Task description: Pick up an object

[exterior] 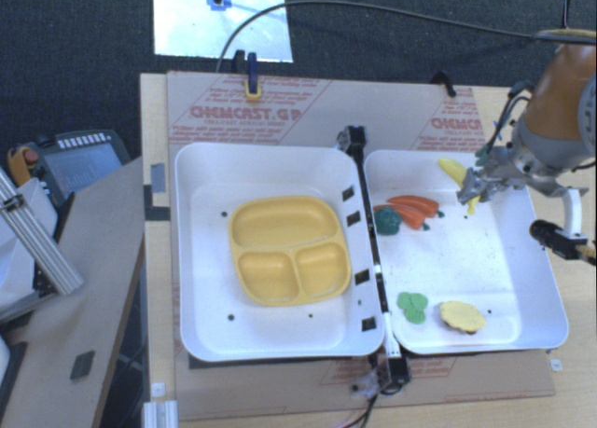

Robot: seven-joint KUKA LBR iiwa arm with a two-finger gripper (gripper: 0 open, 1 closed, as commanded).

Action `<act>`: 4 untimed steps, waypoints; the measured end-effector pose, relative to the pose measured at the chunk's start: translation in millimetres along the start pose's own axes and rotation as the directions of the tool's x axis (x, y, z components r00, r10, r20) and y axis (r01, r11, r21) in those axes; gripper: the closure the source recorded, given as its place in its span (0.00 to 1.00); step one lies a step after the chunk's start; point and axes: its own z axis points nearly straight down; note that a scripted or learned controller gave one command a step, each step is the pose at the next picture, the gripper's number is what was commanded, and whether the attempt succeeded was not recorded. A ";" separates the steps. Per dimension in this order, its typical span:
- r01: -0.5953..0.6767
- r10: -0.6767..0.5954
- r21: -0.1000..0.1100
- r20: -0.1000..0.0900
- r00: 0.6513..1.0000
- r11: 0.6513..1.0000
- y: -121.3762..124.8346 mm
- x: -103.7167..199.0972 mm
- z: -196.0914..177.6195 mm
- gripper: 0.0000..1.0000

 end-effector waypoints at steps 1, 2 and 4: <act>0.000 0.000 0.002 0.000 1.000 1.000 3.5 -6.8 -46.2 1.00; 0.001 -0.001 0.003 -0.001 1.000 1.000 5.2 -7.2 -81.5 1.00; 0.006 -0.006 0.007 -0.005 1.000 1.000 -10.2 107.8 -94.1 1.00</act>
